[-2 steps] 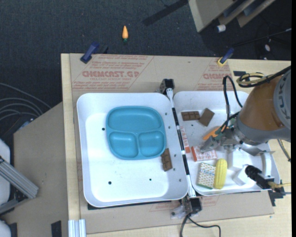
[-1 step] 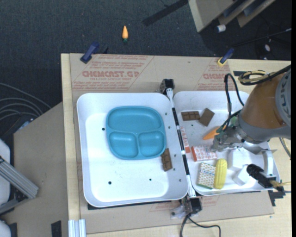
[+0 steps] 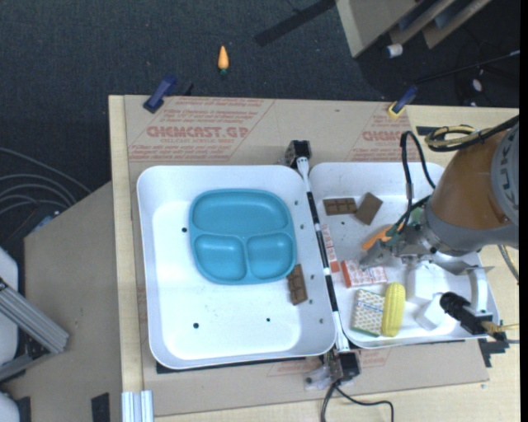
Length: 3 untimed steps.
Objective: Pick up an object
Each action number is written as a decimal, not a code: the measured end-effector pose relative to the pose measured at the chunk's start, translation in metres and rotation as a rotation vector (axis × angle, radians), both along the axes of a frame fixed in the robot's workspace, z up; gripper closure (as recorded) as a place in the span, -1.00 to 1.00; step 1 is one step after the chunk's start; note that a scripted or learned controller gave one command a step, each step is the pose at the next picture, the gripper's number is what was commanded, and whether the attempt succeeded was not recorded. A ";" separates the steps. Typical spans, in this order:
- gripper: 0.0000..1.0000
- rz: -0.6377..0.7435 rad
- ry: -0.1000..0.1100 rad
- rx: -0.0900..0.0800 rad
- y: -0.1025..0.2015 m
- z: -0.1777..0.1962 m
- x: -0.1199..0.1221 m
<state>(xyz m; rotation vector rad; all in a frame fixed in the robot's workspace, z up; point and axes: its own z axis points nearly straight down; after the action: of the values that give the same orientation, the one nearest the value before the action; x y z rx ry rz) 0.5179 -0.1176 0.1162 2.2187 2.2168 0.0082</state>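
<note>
We see a dark blue-grey carpeted floor (image 3: 82, 49) beyond and to the left of the gripper (image 3: 394, 247), with grey cables (image 3: 25, 194) coiled far to its left and a small orange item (image 3: 223, 58) lying on it. The bench (image 3: 247, 124) under the gripper is pale wood covered with printed brown paper, held by blue clamps (image 3: 159, 93) at its far edge. Light wooden furniture (image 3: 412, 25) stands past the bench's far right corner.
</note>
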 end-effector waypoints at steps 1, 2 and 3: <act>-1.00 0.001 0.008 0.000 0.022 -0.032 0.069; 1.00 0.003 0.006 0.000 0.022 -0.022 0.070; -1.00 0.003 0.007 0.000 0.022 -0.022 0.070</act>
<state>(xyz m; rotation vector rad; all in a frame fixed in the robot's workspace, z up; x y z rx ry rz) 0.5876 -0.0953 0.0944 2.2191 2.2228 0.0003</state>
